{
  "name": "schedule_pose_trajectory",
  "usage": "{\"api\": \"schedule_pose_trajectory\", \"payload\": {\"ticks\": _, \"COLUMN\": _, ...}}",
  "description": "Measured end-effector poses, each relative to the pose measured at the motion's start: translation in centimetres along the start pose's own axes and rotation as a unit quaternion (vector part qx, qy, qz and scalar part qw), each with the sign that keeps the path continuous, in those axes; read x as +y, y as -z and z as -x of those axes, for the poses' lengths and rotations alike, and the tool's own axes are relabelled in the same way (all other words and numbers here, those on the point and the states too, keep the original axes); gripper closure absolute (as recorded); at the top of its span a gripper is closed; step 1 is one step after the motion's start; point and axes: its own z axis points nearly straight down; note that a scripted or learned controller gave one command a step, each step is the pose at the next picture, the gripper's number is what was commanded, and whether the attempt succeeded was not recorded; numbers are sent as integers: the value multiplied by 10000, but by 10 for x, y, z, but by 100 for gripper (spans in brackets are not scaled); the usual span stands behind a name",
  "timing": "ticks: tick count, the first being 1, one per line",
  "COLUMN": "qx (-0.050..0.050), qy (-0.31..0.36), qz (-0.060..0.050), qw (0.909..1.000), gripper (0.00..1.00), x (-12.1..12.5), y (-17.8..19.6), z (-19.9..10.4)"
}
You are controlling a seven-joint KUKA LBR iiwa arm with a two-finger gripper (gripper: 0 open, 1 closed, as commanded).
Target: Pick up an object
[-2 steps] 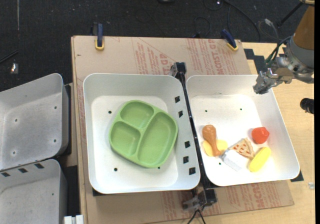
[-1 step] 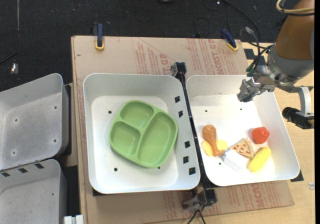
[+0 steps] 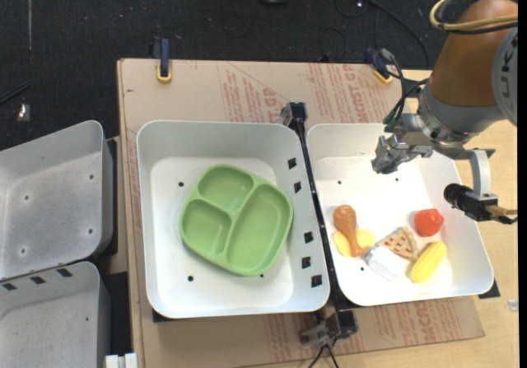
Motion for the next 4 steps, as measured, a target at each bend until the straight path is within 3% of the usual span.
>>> {"api": "schedule_pose_trajectory", "payload": {"ticks": 4, "qx": -1, "qy": 10, "qz": -5, "qw": 10000, "gripper": 100, "x": -54, "y": 4, "z": -193}}
